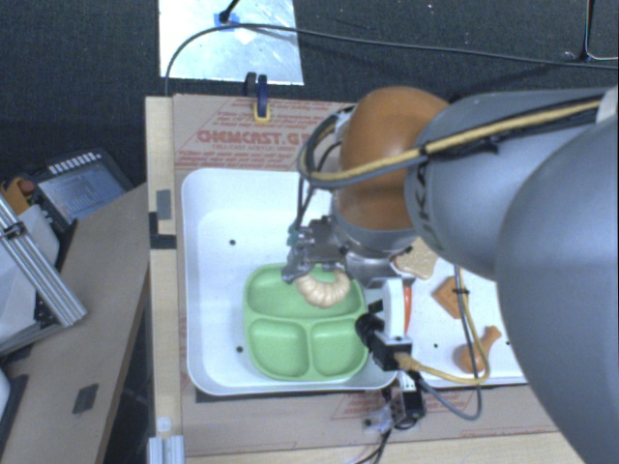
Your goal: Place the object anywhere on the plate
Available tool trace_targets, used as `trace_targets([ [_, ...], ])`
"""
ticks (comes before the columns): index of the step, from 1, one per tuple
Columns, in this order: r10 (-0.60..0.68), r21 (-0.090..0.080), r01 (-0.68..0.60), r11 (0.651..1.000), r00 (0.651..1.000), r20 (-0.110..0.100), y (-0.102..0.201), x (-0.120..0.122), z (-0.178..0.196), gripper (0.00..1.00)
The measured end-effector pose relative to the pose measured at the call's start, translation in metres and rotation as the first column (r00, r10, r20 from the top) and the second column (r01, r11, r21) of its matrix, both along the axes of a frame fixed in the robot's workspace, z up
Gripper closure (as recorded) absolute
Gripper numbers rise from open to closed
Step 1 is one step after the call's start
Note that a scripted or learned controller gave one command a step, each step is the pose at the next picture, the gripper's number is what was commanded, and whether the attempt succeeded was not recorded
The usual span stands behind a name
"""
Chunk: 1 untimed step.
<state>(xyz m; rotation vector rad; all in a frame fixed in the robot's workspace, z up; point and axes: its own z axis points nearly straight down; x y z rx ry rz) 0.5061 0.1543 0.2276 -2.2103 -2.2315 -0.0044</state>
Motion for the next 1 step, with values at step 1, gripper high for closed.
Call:
trace_targets([
  [1, -0.005, -0.002, 0.005, 1.000, 1.000, -0.001, -0.0032, 0.0002, -0.0006, 0.00],
])
